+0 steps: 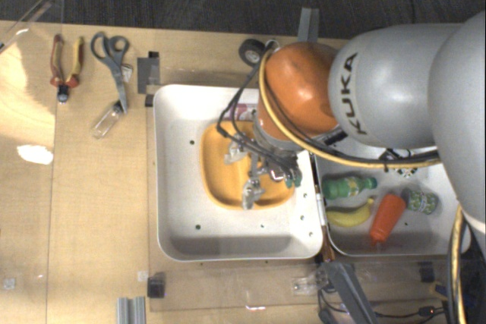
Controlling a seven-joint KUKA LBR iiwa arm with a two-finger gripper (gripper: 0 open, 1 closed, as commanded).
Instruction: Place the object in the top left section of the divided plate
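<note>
Arm [395, 87] above yellow plate [216, 171]

bench [83, 224]: pale wood
left bin [178, 231]: white, on bench
right bin [395, 245]: alongside, touching
far-left edge: pliers [64, 66], scissors [114, 61], apart

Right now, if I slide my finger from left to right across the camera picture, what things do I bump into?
Red-handled pliers → grey-handled scissors → yellow divided plate in the left white bin → metal gripper → green bottle → orange carrot.
</note>
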